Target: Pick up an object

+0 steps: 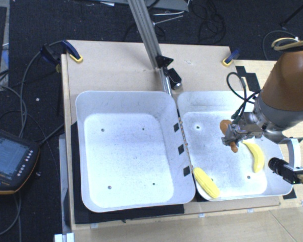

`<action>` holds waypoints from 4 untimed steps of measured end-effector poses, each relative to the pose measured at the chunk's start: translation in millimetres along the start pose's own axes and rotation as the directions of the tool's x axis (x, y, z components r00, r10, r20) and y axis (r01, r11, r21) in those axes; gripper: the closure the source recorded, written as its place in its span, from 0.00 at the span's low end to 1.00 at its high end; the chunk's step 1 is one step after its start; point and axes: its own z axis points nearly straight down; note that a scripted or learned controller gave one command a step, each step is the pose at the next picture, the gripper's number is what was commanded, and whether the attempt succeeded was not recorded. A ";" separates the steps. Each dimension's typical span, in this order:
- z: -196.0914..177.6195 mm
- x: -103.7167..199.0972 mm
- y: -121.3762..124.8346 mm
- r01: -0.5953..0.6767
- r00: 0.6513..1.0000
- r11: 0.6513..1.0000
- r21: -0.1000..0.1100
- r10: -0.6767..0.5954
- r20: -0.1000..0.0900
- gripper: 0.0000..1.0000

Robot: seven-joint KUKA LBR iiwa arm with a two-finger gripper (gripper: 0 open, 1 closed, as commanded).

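My gripper (233,136) hangs low over the right bin (202,107), near its middle. An orange object (225,127) lies right under it. One end shows at the gripper's upper left and a small orange tip (235,147) shows below it, while the gripper covers the middle. A yellow banana (256,156) lies just right of the gripper. A yellow corn cob (206,182) rests at the bin's front left corner.
The left bin (91,105) sits beside the right one, their rims meeting at the middle. A slanted metal rail (147,32) with a black clamp runs down to the bins' back edge. A black fitting (280,168) sits at the right bin's front right rim.
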 end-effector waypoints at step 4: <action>20.6 178.1 86.8 0.003 1.000 1.000 0.003 -0.003 -0.001 1.00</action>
